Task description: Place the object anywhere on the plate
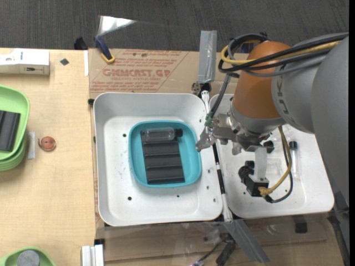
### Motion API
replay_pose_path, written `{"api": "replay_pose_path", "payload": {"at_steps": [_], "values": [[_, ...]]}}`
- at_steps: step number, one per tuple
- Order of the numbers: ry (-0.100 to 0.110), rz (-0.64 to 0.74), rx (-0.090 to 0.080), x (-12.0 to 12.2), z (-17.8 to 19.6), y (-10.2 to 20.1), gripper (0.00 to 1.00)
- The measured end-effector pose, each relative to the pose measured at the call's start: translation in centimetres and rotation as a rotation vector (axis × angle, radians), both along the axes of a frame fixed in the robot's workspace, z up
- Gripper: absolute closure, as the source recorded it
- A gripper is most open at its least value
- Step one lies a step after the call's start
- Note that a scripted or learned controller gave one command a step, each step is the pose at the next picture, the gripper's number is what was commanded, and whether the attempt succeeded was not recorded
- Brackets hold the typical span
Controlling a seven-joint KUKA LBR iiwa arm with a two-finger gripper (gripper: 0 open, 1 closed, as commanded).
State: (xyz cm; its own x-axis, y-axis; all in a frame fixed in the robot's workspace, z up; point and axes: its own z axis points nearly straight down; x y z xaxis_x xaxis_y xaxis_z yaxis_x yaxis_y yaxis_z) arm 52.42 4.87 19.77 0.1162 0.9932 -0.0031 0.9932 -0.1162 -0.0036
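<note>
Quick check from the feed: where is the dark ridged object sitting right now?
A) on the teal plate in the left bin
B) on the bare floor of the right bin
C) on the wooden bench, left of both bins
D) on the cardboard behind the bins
A: the dark ridged object lies flat inside the teal plate, which sits in the left bin.

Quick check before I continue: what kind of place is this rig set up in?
Likely a robotics lab bench: two white bins side by side on a wooden bench, a teal plate holding a dark ridged object, and a cabled arm overhead.
</note>
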Motion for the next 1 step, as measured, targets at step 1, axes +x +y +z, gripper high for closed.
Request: {"api": "replay_pose_path", "payload": {"at_steps": [1], "values": [[0.000, -0.030, 0.000, 2.07, 2.34, -2.33, 0.00]]}}
